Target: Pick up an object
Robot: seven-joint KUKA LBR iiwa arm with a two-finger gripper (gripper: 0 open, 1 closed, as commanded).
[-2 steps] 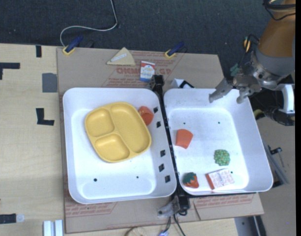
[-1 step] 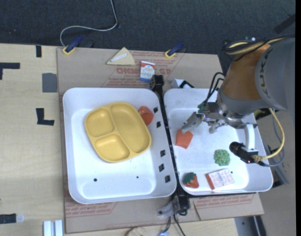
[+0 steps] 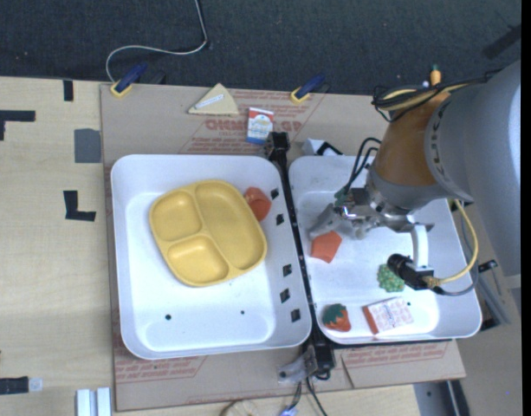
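Gripper (image 3: 327, 224) hangs low in the right bin (image 3: 451, 323); finger state cannot be told, metal parts blur together. Orange block (image 3: 326, 247), matte and wedge-like, lies just beside it. Green knobbly piece (image 3: 390, 276), strawberry (image 3: 337, 317) and flat red-white packet (image 3: 388, 316) lie nearer the front. Left bin (image 3: 135, 319) holds a glossy yellow three-part plate (image 3: 208, 231).

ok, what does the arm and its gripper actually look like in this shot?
The arm is a bulky, rounded grey casing with a broad orange band above the wrist. Below that sits a metallic silver two-finger gripper of bare machined parts. Thin black cables loop around the wrist, and a yellow cable curves down to a black plug near the white mount.
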